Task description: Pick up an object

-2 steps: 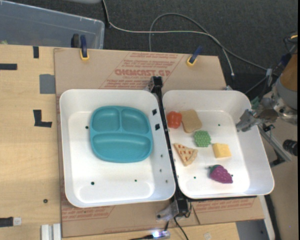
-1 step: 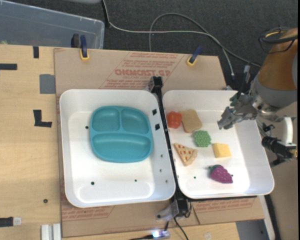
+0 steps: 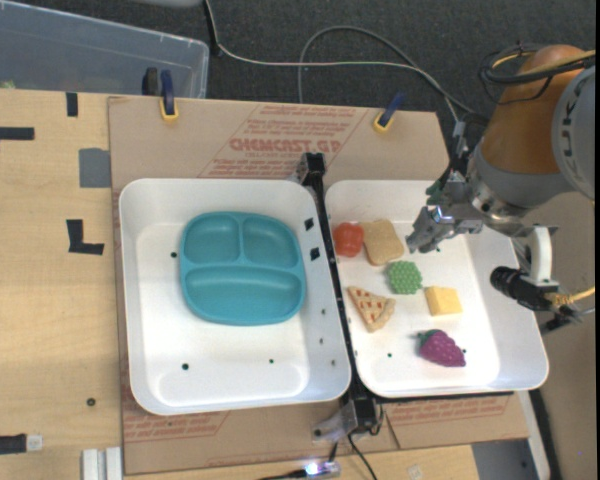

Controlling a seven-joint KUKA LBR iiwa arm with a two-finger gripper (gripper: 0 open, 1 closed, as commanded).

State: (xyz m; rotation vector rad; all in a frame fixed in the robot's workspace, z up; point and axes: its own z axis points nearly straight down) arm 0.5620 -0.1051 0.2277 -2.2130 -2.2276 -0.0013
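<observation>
Camera view: fingers (image 3: 426, 240) hang bare above the broccoli (image 3: 404, 277).

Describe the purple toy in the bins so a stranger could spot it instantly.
Look at the right-hand white bin, the one holding toy food rather than the teal plate. Go to its near edge, below the yellow cheese block. There lies the bunch of grapes, the only purple, knobbly piece.
</observation>
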